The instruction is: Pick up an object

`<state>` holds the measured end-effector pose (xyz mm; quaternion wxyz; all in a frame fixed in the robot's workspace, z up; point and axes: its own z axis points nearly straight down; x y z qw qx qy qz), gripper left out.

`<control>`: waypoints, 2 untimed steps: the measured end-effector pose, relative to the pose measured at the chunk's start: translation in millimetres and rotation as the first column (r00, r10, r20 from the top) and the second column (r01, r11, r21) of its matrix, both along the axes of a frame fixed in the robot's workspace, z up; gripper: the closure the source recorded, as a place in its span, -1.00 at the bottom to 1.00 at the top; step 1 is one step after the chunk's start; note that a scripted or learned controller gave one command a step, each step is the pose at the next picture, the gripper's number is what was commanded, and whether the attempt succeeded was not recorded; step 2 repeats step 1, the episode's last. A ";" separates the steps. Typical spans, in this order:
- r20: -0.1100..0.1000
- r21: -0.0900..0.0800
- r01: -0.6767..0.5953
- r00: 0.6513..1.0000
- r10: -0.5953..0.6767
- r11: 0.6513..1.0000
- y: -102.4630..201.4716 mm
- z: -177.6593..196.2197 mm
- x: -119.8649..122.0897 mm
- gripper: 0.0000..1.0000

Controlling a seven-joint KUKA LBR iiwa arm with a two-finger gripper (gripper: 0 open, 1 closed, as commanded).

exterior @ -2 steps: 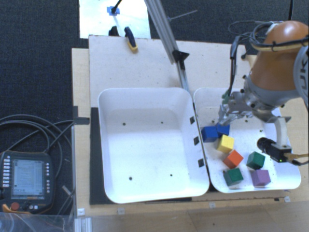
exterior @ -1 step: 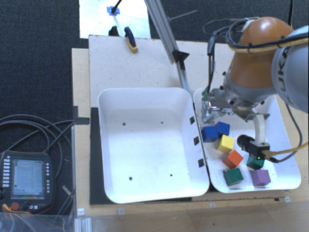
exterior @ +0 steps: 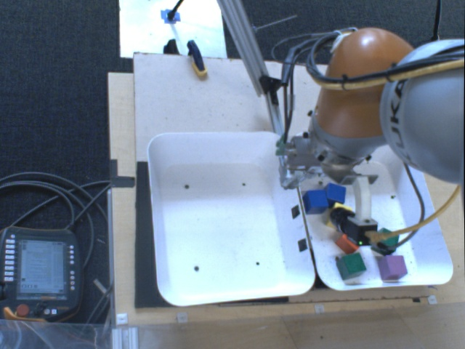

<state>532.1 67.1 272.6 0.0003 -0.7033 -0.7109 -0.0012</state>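
Observation:
Several small blocks lie in the right bin. Two blue blocks sit side by side near its left wall. At the front are a green cube and a purple cube. A small orange piece and a teal piece lie between them and the blue pair. My gripper hangs low over the right bin's far left corner, just left of the blue blocks, with the wrist covering much of it. Nothing shows held in it.
The left bin adjoins the right one along a shared rim. A slanted aluminium strut rises behind the bins. A yellow-and-blue clamp lies on the board at the back. A teach pendant rests off the bench at left.

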 end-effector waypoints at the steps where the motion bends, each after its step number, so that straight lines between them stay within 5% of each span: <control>1: 0.000 -0.002 0.006 1.000 -0.006 1.000 -3.0 0.1 0.3 -1.00; 2: 0.000 -0.002 0.006 1.000 -0.006 1.000 -3.0 0.1 0.3 -1.00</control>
